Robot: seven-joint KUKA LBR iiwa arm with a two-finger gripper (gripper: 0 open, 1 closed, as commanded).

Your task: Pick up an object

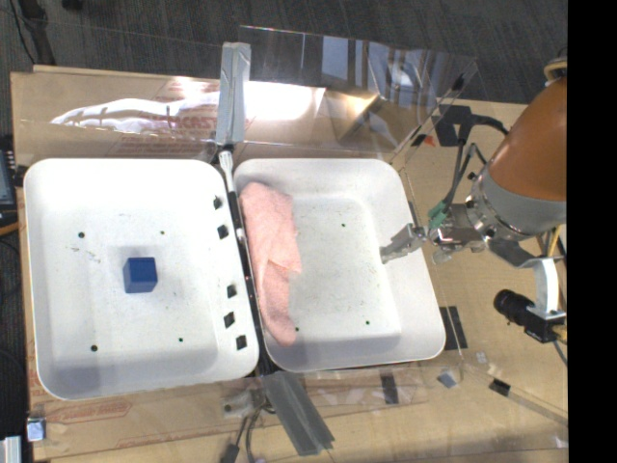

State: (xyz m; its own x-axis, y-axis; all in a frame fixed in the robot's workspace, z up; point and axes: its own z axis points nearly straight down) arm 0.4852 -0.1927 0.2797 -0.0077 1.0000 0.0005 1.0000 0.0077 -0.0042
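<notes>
The pincer [400, 246] sits at the right edge of the right bin [386, 336], low over the rim. It's got nothing in it. Can't tell how wide it's open, the tip is too small & grey to read.

Nearest thing to grab is the pink cloth [270, 258]. It lies to the left of the pincer, across the bare floor of that bin, well apart from it. The cloth is pushed up against the bin's left wall. Its long way runs up and down the view, from the far side of the bin to the near side, so the pincer would come at it side-on. I think it needs to slide left & then go down.

The other thing is a small blue block [141, 274]. It sits alone in the left bin [58, 355], near the middle, much farther from the pincer, w/ the wall between the bins in the way.

Both bins rest side by side on the desk [482, 394]. Nothing is picked up yet.
</notes>
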